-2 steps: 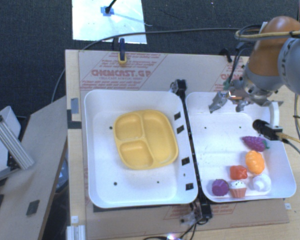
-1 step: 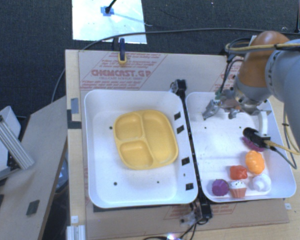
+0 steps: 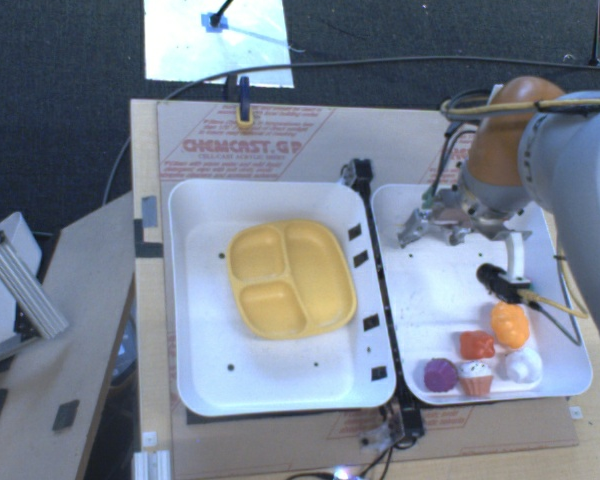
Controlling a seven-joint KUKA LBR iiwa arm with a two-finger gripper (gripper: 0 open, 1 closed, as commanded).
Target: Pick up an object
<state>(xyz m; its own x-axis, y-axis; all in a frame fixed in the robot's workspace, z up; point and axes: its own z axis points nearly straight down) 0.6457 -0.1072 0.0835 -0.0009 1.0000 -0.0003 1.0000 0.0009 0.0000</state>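
The gripper (image 3: 435, 230) hangs with jaws apart and empty over the far left of the right bin (image 3: 420, 303). Small toys (image 3: 510, 325) cluster well apart from it, in the bin's near right corner. Red print on the tabletop (image 3: 242, 147) reads "CHEMCAST GP".

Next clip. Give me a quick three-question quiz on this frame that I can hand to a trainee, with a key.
1. True or false: the yellow plate lies in the view's left bin.
2. Over which place is the pincer? A) the bin with the plate B) the view's right bin, which holds the cupcake toy C) the bare bench outside both bins
3. How many compartments does the plate have?
Key: 1 true; 2 B; 3 three.
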